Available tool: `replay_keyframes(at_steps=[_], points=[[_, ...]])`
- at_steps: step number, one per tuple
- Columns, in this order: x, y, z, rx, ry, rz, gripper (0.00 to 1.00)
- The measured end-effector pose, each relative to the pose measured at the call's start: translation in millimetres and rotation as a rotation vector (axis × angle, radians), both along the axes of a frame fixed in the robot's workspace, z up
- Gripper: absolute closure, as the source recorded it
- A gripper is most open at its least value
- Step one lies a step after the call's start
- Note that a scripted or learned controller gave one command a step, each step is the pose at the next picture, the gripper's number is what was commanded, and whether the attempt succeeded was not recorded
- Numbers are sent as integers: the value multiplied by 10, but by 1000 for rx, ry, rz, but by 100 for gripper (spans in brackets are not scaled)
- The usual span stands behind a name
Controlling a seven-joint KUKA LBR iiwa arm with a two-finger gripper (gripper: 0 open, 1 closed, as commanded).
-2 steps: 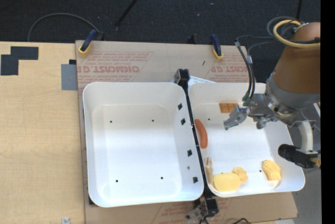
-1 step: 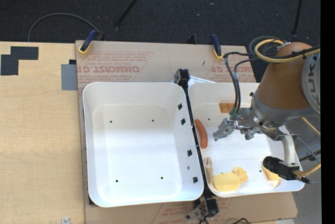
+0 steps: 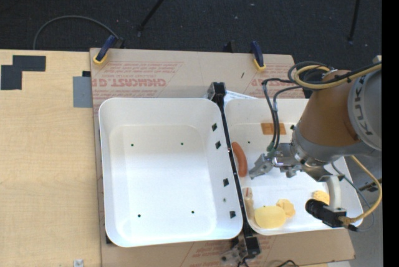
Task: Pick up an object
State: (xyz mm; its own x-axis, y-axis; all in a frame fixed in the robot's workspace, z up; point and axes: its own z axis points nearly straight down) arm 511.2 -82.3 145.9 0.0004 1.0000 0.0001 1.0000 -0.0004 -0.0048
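My gripper hangs low over the middle of the right bin, pointing left. Just to its left, a red-orange sausage-shaped object lies along the bin's left wall. A small orange block sits further back, beyond the gripper. Near the front of the bin lie a yellow lump, a smaller yellow piece and a pale beige piece. An orange item lies at the front right, partly under the arm. I see nothing held in the gripper.
The left bin stands beside the right one, with a black divider strip between them. Yellow and blue clamps hold the cardboard at the back. Cables loop off the arm above the right bin.
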Motion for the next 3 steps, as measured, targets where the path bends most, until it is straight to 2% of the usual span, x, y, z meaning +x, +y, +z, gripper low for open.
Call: replay_keyframes(at_steps=[1, 2, 3], points=[[-16, 2, -529, 0, 1, 0, 0], [-3, -4, -405, 0, -4, -1, 100], [-14, 12, 13, 0, -8, 0, 100]])
